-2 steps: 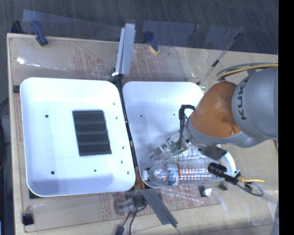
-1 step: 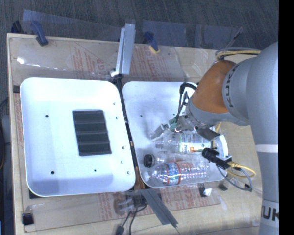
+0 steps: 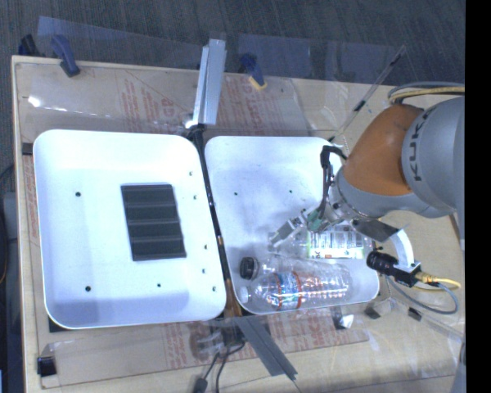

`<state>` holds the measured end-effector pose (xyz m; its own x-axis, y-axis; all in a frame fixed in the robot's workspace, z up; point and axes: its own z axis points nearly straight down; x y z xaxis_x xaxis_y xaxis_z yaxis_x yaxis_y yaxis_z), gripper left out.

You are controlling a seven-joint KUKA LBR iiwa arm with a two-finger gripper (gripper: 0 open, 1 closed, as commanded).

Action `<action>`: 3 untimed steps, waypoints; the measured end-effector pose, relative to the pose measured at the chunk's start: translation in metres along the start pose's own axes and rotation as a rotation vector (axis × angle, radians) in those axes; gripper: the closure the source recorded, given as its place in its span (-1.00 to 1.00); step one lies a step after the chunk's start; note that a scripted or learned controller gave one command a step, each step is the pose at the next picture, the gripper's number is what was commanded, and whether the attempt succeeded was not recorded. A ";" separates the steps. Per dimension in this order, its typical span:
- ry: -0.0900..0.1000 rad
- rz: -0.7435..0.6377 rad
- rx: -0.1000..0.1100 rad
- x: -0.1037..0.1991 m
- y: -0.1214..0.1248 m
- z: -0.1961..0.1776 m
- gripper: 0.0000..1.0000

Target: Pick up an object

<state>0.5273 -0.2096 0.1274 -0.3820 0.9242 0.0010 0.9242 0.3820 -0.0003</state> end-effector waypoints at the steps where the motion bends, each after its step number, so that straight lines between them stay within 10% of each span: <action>1: -0.002 0.003 -0.004 -0.009 0.022 0.033 -1.00; 2: -0.001 -0.001 -0.005 -0.008 0.023 0.023 1.00; 3: 0.000 -0.020 0.000 0.084 0.096 -0.062 1.00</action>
